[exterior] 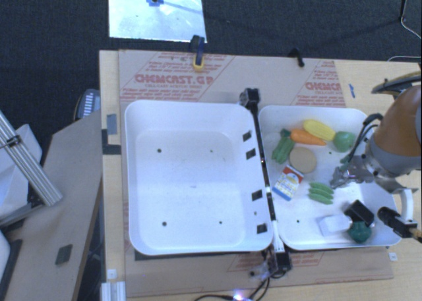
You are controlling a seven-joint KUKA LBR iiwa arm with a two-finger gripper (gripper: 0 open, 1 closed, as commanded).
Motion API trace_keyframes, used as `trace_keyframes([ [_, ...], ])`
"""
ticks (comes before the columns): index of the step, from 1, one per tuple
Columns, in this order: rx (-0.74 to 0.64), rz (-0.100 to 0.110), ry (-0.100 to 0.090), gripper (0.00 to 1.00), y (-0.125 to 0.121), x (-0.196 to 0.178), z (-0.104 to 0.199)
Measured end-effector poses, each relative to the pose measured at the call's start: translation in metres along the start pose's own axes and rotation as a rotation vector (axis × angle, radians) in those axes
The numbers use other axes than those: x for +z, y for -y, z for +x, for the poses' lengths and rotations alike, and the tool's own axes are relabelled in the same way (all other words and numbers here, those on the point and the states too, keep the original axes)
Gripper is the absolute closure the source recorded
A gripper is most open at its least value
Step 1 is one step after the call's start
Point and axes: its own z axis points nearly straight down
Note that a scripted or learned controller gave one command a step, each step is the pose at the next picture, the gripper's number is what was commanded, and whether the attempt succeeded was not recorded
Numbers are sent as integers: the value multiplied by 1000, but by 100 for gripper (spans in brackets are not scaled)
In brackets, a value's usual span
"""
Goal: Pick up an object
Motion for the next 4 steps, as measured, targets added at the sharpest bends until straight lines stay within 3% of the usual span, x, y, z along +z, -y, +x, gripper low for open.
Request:
trace_keyframes([
  [1,-7,-8,2,100,-76,-1,11],
  [2,-1,4,-3,100,-16,0,45],
  [3,-1,1,0,100,-4,0,40],
  [4,-7,-10,3,100,-88,-2,29],
])
